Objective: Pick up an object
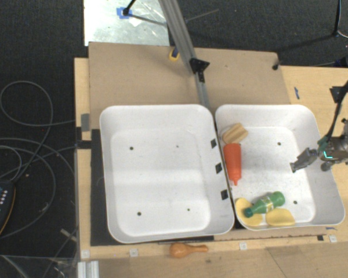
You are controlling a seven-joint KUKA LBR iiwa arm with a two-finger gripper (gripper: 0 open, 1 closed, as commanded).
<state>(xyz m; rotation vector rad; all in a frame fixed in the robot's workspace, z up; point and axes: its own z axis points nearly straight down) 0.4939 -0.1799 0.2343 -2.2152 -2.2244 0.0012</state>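
Tool [304,160] at the right edge of the right bin [301,116], low over the floor, nothing visibly between its ends; whether released or clenched I cannot tell at this size.

Candidates all in the right bin, against its left wall and near edge: tan block [234,134] at the upper left; orange carrot-shaped piece [233,161] just below it, lying along the left wall; green bottle [264,204] at the near edge, resting across a yellow piece [243,209] and touching a second yellow piece [279,216]; left bin [156,172] holds none; an orange gourd-like toy [188,249] sits on the tabletop [139,80] outside the near rims.

Judgement: carrot piece looks the cleanest pick, though close to the wall; approach from above, jaws across its narrow width; the green bottle cluster risks a nudge or double grab.
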